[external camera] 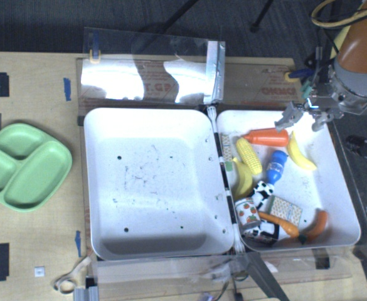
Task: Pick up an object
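The claw (303, 115) hangs over the far edge of the right bin (343, 187), its two fingers spread apart with nothing between them; the orange band of the arm (359, 52) shows above it at the upper right. All the pickable things lie in that right bin, crowded toward its left wall. Nearest the claw is an orange carrot (268, 137) lying crosswise, with a yellow banana (300, 155) just to its right and a corn cob (248, 155) just below it at a slant. A blue bottle (276, 166) lies between the corn and the banana, and a second yellow banana (243, 180) sits beside the bin wall under the corn. Nearer the front are a black-and-white toy (264, 193), a patterned card (287, 211), another carrot (281, 224) and a brown sausage shape (315, 225), packed close together. The left bin (108, 130) stands alongside. On the bench (32, 80) to the far left rests a green divided plate (25, 165).
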You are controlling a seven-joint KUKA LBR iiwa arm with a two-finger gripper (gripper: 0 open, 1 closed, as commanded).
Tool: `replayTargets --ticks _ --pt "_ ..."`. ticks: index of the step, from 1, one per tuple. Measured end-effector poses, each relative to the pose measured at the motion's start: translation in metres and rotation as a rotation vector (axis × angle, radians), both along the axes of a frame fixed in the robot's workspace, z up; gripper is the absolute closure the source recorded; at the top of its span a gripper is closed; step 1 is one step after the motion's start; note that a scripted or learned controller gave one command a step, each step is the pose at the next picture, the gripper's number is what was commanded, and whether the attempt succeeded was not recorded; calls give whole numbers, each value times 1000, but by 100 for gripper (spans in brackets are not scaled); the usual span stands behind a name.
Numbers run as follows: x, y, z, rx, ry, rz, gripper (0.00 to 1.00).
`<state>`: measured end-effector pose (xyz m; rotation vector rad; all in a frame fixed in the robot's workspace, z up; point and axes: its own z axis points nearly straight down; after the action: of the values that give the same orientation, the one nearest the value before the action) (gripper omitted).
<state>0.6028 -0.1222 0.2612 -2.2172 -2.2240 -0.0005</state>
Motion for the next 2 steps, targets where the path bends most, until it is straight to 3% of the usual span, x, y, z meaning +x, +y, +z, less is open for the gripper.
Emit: replayTargets --ticks 1,2 --pt "21 -41 -95 0 -1 28 0" --pt "33 -64 -176 -2 -5 -4 0"
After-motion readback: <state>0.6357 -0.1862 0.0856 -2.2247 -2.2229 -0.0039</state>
